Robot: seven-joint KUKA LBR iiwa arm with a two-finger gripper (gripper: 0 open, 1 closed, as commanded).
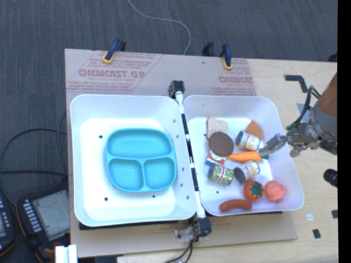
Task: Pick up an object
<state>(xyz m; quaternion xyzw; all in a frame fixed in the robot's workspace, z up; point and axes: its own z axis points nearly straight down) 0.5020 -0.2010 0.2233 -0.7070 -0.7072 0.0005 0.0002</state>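
Over the right bin's [274,106] outer rim, gripper [272,144] reaching in from the right, one grey finger slanting down-left toward the carrot [244,157] and stopping just short of its tip. Whether spread or pressed together: cannot tell; nothing seen between the fingers.

Inside that bin, a tight cluster toward the middle: bread slice [216,126] at the top, brown round cookie [221,143] just below and touching it, small jar [248,141] beside the cookie, orange wedge [254,129] above the jar. Below the carrot, a green-labelled can [221,174] and a second small jar [247,171] lying on their sides. Along the front edge, sausage [235,205], tomato [253,190] and pink ball [275,190], the ball close to the right wall. Bare white floor along the top edge and in the upper right corner, near the gripper's entry.

At left, the other white bin [82,147] with a blue divided tray [141,159] sitting centred, wide bare margins on all four sides. Between the bins, a narrow strip with a black clamp [176,87] at the far end. On the back edge of the board [164,70], two blue-and-yellow clamps [113,49].
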